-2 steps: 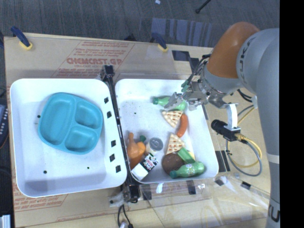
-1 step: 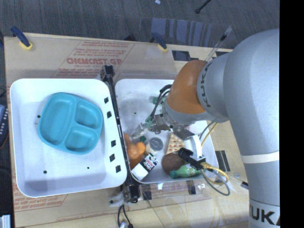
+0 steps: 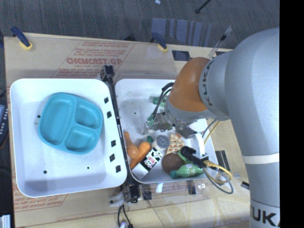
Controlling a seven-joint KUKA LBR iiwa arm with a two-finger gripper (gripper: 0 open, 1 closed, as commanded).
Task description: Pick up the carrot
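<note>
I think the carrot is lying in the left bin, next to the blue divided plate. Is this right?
Not quite. The carrot lies in the right bin, at its left wall, near the black-and-white carton. The blue divided plate sits in the left bin. The camera view shows this.

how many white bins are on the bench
2. One bin on the left holds a blue tray; the other sits beside it on the right, holding the carrot under the arm.
</note>
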